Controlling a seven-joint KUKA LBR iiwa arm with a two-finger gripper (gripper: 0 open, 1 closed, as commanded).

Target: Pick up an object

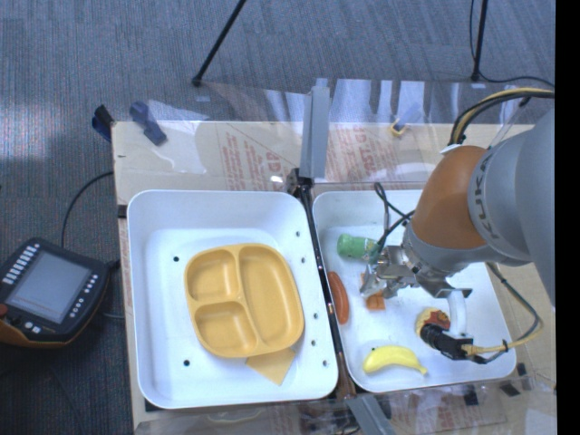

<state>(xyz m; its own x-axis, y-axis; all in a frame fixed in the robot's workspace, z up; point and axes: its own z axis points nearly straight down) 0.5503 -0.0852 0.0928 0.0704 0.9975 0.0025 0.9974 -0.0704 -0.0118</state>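
My gripper (379,284) hangs low in the right bin (408,205), near its left-centre. Just below it lies a small orange piece (375,303), touching or nearly touching the gripper tip. A green object (355,245) lies just up-left of the gripper. A reddish sausage (339,297) lies along the bin's left wall. A yellow banana (393,361) rests near the front edge. A dark red and yellow object (433,321) sits right of the gripper, partly behind a white part and black cable.
The left bin (154,243) holds a yellow divided plate (243,299) with a flat tan piece (274,364) sticking out from under its front. The arm's orange band (453,202) looms over the right bin's back right. A teach pendant (45,288) lies off the bench, left.
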